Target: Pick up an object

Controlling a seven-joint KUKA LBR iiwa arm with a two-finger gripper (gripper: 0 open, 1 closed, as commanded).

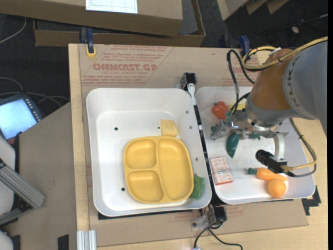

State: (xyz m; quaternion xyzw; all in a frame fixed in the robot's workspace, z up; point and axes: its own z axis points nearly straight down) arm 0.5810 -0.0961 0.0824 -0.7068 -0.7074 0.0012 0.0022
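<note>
The grey arm's two-finger gripper point(232, 132) hangs low over the right white bin point(296, 189); whether it is apart or together, I cannot tell. A dark green oblong object point(231, 144) lies just beneath, at its six o'clock. The reaching step seems in hand; next comes closing and lifting.

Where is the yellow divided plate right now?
The yellow divided plate lies in the left bin, toward its near right corner, with a small pale yellow block just beyond it and a green leafy piece at its near right edge.
</note>
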